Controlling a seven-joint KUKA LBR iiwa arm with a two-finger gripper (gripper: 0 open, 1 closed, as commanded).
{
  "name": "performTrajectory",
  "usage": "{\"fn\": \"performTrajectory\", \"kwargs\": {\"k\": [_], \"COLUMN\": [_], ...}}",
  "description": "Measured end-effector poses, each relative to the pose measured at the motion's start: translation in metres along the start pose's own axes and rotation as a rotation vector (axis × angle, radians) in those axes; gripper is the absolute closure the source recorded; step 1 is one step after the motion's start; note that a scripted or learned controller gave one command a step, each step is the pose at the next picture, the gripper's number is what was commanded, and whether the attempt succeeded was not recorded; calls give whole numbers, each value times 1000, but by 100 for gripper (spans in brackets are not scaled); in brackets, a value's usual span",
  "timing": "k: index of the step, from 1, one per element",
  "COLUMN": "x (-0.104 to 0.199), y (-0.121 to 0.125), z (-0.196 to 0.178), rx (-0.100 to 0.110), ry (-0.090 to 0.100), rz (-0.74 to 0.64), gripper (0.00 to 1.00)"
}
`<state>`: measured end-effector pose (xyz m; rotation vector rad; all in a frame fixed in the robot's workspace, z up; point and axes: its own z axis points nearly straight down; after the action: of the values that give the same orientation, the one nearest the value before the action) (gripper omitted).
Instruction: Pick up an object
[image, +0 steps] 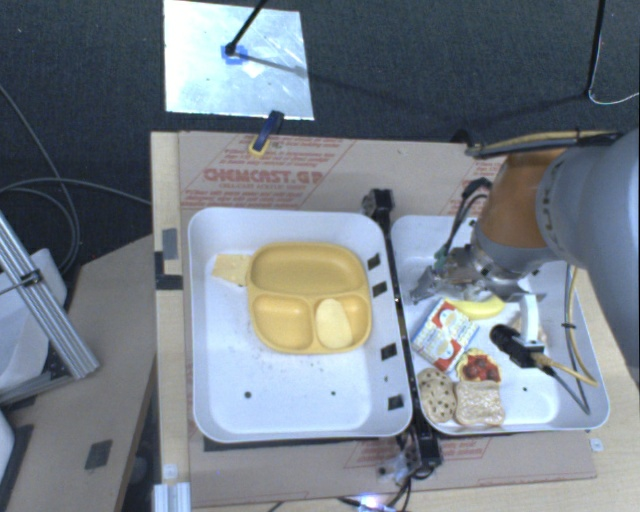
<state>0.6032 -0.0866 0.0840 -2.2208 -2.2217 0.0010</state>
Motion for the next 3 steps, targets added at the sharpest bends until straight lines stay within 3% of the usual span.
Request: {"fn": "performTrajectory", "kwargs": {"k": [2, 3], "x": [-5, -42], "y": [-27, -30], "z": [0, -1], "rx": [-1, -3], "ry": [-1, -2], "rz": [0, 2], "gripper": [0, 0]}}
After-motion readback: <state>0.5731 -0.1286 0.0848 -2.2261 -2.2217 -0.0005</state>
